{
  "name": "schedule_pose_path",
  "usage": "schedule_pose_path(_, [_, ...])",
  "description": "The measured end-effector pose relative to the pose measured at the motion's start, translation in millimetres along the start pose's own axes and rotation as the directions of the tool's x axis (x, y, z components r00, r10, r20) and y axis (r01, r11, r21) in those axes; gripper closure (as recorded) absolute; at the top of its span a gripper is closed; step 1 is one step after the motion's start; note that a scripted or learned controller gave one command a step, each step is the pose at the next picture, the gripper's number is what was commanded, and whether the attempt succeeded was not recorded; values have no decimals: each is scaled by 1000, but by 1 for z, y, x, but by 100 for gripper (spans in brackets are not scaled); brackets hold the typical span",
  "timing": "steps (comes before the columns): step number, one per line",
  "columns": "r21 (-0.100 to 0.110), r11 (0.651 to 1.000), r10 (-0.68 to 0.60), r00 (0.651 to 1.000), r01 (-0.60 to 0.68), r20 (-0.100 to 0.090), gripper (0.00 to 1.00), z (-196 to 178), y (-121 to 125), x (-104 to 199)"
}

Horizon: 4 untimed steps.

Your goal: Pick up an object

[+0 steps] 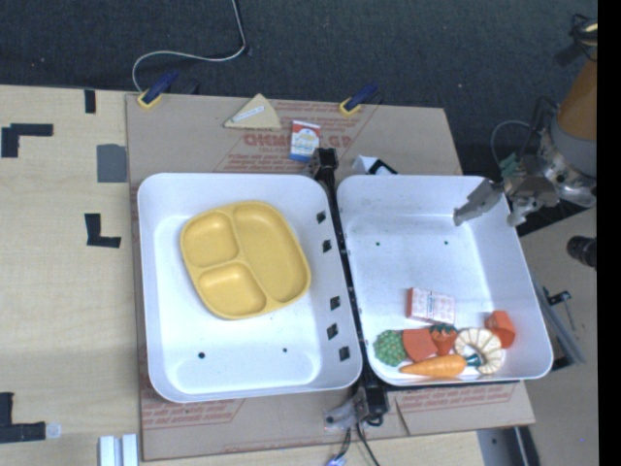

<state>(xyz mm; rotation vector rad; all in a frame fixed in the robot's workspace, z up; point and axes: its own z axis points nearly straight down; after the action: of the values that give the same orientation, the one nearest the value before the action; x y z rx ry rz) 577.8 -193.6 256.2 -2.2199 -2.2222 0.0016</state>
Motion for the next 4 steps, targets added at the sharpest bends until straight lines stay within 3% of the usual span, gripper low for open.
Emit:
schedule_pose_path(1, [3, 1000, -1, 1000, 1, -2, 0, 80, -40, 49])
schedule_pose_path(2, [-3, 1000, 0, 1000, 0, -1, 0, 170, -40, 87])
schedule_pose_path(3, [-5, 1000, -1, 1000, 1, 1, 0, 170, 13, 71])
schedule_pose_path(4, [2, 1000, 1, 1000, -1, -1, 0, 164, -43, 92])
